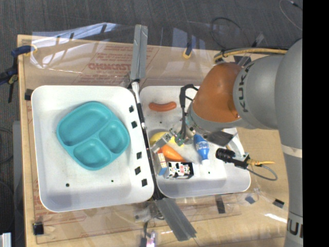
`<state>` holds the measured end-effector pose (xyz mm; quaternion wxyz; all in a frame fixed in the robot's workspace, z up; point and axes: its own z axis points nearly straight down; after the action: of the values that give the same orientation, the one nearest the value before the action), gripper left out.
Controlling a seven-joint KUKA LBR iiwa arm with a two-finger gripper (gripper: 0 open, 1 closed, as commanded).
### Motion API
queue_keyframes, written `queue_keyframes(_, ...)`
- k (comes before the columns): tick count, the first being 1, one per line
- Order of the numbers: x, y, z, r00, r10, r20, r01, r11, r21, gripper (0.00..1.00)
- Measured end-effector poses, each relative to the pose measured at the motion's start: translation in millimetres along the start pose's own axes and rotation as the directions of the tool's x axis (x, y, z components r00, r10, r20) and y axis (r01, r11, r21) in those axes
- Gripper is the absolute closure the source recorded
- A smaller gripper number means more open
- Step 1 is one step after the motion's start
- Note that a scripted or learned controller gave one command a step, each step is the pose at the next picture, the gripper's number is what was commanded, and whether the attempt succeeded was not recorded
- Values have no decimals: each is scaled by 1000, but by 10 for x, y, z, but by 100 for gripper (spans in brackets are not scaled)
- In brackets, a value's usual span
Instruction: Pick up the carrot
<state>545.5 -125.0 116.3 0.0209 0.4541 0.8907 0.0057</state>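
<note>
Reaching in from the right of the frame, the arm (241, 99) hangs low over the right bin (234, 181), its bulk hiding much of what lies beneath. Left of centre, the left bin (43, 153) holds a teal plate (92, 134). The carrot (171, 151) lies in the right bin's lower left part, crowded by a yellow piece (158, 136), a blue bottle (202, 149) and a cow-print box (180, 170). The gripper (181, 137) sits just above the carrot; whether it is spread or pinching I cannot tell. A slightly off descent would likely nudge or catch a neighbour instead.

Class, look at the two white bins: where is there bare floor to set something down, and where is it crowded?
Free: left bin floor around the teal plate, chiefly its near strip. Right bin: a patch beside the sausage. Crowded: the middle, where carrot, blue bottle and cow-print box cluster under the gripper.
</note>
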Motion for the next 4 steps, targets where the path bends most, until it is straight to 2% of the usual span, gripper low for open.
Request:
queue_keyframes(1, 165, -315, -20, 984, -175, 24, 176, 984, -21, 0)
queue_keyframes(2, -79, -430, 254, 907, -419, -43, 420, 908, 13, 0)
queue_keyframes(3, -98, -426, 176, 907, -419, -42, 420, 907, 15, 100)
queue_keyframes(4, -98, -425, 175, 907, -419, -42, 420, 907, 15, 0)
